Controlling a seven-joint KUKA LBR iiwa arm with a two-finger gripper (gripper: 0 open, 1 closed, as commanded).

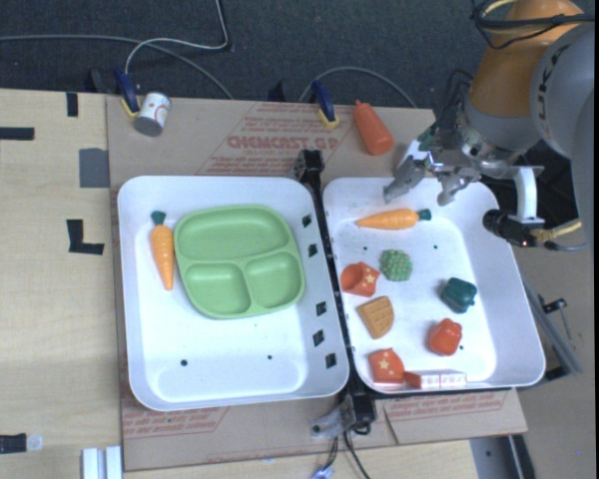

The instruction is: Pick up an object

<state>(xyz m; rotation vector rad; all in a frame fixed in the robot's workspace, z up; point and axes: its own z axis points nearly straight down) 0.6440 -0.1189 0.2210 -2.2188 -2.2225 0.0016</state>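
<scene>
A: So, the grey two-finger gripper (425,180) hangs over the right white bin's (507,267) far end, fingers (400,182) spread apart, nothing between them.

B: What's nearest?

A: The orange plastic carrot with the green stub (390,220), lying crosswise just below the fingertips, not touching them.

B: Then I'd drop straight down, straddle its thick middle across the narrow width, and close gently, since a tapered toy likely squirts out if pinched near the tip.

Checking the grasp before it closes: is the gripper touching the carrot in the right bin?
Apart. In the camera view, white bin floor shows between the open gripper and the carrot lying below it.
</scene>
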